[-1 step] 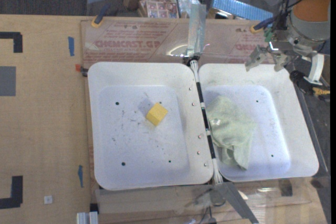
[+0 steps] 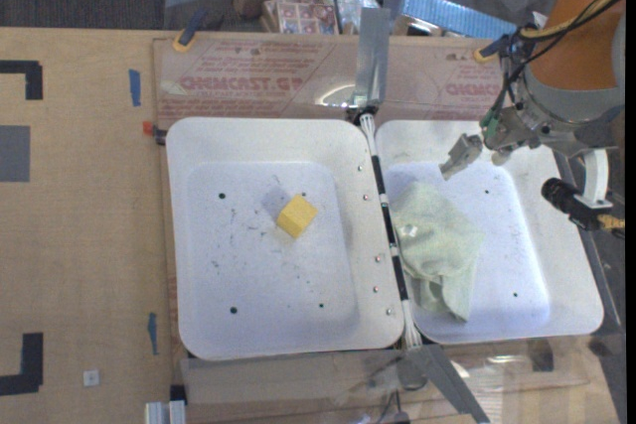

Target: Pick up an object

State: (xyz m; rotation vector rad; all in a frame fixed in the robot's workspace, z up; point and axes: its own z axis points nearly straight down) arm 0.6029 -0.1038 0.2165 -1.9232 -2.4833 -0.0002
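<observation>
So the crumpled pale green cloth (image 2: 437,248) is lying in the lower left part of the right shallow white bin (image 2: 566,313), bunched against the divider. The small yellow foam cube (image 2: 296,215) is sitting mid-frame in the left white bin (image 2: 199,313). Further back, upper right, the grey two-finger gripper (image 2: 459,157) is hovering above the cloth, gripping nothing; can't tell its state.

Cardboard panel (image 2: 268,79) behind bins (printed red)
</observation>
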